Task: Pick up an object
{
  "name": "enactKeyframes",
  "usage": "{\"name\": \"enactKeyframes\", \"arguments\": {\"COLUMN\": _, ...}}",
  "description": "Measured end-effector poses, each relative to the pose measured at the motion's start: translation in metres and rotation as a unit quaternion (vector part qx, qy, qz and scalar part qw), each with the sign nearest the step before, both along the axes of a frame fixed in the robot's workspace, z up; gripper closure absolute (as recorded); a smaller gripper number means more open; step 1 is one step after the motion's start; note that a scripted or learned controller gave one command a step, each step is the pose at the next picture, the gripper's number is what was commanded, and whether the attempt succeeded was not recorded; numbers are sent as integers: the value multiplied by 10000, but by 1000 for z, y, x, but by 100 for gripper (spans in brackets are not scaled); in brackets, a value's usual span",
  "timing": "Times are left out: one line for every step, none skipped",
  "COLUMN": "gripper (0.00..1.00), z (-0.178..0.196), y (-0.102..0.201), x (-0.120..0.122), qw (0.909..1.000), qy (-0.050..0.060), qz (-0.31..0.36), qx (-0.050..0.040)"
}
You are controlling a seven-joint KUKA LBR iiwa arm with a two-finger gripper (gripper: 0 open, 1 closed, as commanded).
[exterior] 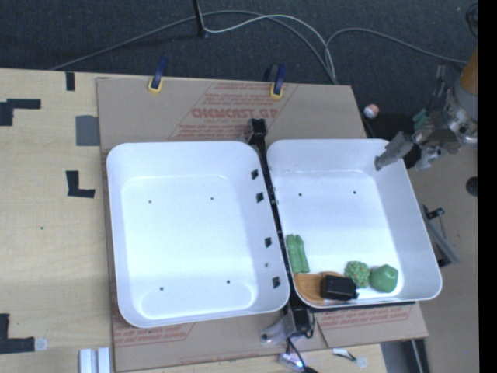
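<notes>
Hovering over the far right corner of the right bin (404, 208), the gripper (404, 152); fingers spread apart, dark tips showing, nothing between them; parked just outside and above the bin's rim, arm leading off to the right edge of view.

Clustered along the near wall of the right bin, all the pickable things: a green ribbed piece (297, 253) lying lengthwise just beside the divider between the bins; a wooden plate (307, 286) tucked into the near left corner; a black block (338, 288) resting on that plate's right side; a bumpy green ball (357, 272) touching or nearly touching the block; a smooth green object (384, 278) just beside the ball, close to the near right corner.

Lying wide open, the far half and middle of the right bin; plenty of white floor between gripper and objects.

Sitting alongside to the left, the left bin (124, 208); black clips (264, 196) joining the two rims down the centre; cardboard sheet (225, 111) under both, clamped at its far edge.
</notes>
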State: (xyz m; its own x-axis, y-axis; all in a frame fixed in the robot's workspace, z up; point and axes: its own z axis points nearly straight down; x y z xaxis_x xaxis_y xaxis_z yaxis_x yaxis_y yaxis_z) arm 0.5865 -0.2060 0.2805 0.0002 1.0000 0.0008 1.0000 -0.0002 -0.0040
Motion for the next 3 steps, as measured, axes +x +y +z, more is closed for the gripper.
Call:
{"name": "enactKeyframes", "arguments": {"gripper": 0, "z": 2, "y": 0, "x": 1, "qw": 10000, "qy": -19, "qz": 3, "qx": -4}}
{"name": "enactKeyframes", "arguments": {"gripper": 0, "z": -60, "y": 2, "x": -5, "qw": 10000, "qy": 7, "qz": 4, "qx": 2}}
{"name": "enactKeyframes", "arguments": {"gripper": 0, "z": -108, "y": -6, "x": -5, "qw": 10000, "qy": 2, "qz": 0, "qx": 0}}
